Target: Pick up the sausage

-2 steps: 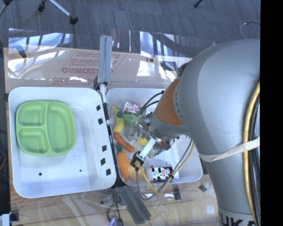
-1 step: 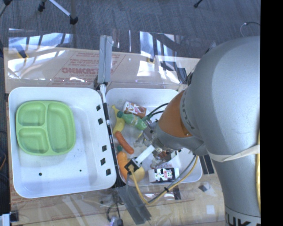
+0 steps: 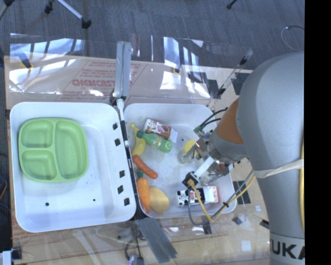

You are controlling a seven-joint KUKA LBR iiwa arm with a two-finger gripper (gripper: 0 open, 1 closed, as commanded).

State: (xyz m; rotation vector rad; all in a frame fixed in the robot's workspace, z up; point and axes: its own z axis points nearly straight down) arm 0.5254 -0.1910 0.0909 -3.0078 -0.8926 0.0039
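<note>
Sausage (image 3: pixel 144 167), orange-red, slim, lying slantwise

Dark grey carpeted floor (image 3: pixel 155 18) stretches beyond the bench; glossy clear plastic sheeting (image 3: pixel 77 72) catches bright window glare, tripod legs (image 3: pixel 72 13) standing behind.

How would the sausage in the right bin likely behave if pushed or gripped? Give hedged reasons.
The sausage is a slim, rounded cylinder lying flat, so it would probably roll when nudged sideways. Its glossy orange-red surface suggests it may slip in a grip. It looks like toy food, so it is likely light and fairly stiff.
</note>
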